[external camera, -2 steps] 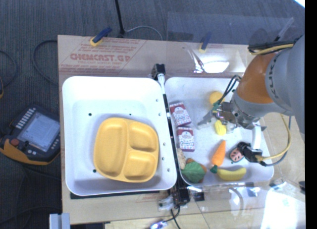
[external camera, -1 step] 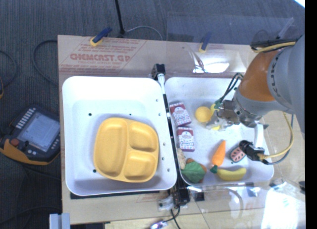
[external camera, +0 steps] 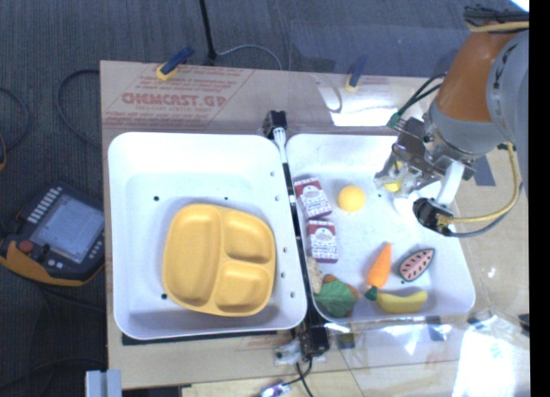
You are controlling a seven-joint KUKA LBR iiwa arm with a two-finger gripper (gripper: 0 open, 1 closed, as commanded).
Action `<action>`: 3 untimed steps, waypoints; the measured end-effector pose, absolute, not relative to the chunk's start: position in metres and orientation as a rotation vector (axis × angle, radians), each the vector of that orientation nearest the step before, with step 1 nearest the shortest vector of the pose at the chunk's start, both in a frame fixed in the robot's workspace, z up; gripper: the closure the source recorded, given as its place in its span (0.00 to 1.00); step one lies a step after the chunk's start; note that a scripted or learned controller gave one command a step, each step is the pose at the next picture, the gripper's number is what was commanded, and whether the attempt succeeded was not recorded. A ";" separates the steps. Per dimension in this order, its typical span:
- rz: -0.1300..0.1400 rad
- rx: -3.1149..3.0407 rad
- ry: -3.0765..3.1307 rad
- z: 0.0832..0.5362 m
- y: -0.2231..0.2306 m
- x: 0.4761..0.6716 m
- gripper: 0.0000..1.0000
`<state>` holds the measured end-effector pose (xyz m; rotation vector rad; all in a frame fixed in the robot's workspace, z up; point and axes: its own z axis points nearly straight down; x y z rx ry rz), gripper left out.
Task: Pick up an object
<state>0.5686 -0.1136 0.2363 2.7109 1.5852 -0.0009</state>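
Though too hidden to show its long axis, sits far right in the right bin [external camera: 464, 301]: small yellow piece [external camera: 390, 186], right under the hand [external camera: 398, 177]; cannot tell whether spread or pinching. Nearer: carrot [external camera: 380, 265], tip toward the far rim. Brown worktop [external camera: 258, 99], dark carpet [external camera: 51, 26] around.

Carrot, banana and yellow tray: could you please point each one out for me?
carrot [external camera: 379, 265], camera view, middle of its orange body
banana [external camera: 402, 301], camera view, middle of its curve
yellow tray [external camera: 199, 253], camera view, large left compartment
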 end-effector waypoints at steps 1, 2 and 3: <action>-0.006 2.827 1.372 0.186 -0.135 0.553 1.00; -0.005 2.827 1.372 0.186 -0.135 0.553 0.00; 0.005 3.028 0.839 0.088 -0.161 0.560 0.00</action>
